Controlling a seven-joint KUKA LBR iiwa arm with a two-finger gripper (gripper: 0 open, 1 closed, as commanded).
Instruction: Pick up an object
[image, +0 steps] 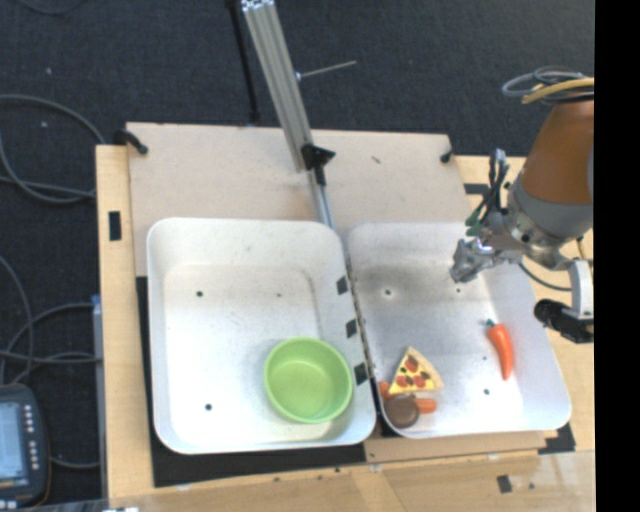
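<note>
Above the right bin (520, 300), near its back wall, the jaws of the gripper (466, 264) hang with nothing visibly between them; how far open, I cannot tell. The carrot (501, 349) lies nearer the front, apart, probably the next target.

My bench (230, 170) is pale wood board, set on dark carpet (120, 60). Black cables (30, 120) loop over the carpet at left. An aluminium rail (285, 90) slants across the bench's far edge. Lighting even, diffuse.
</note>
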